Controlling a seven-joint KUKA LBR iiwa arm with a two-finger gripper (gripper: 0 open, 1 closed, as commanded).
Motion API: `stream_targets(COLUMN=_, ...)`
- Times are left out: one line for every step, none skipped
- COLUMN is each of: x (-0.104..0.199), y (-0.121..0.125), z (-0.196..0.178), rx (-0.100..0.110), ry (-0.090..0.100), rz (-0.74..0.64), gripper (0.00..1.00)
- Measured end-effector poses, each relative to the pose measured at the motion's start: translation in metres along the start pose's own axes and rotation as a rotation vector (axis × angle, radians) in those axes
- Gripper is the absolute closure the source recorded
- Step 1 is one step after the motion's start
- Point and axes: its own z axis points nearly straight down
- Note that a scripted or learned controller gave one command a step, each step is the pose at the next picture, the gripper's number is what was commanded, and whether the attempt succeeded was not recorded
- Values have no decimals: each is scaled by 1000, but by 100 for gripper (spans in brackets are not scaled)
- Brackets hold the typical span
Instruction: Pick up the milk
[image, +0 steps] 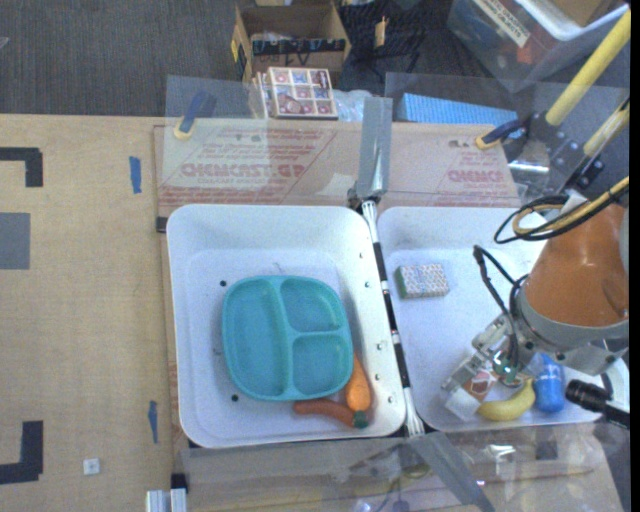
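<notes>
Pincer (490, 368) low over milk carton (480, 384) (grip state unclear), banana (507, 403) and blue bottle (549, 388) crowding beside

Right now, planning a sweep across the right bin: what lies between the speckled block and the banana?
In the camera view, bare white bin floor lies below the speckled block, then the gripper over a small carton, just above the banana.

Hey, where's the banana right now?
The banana lies near the front edge of the right bin, just below the gripper, with a small blue object to its right and a small carton at its left.
</notes>
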Motion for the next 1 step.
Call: stream_targets(x=-2, y=0, z=-10, rx=-3, ry=-4, rz=4, gripper=100)
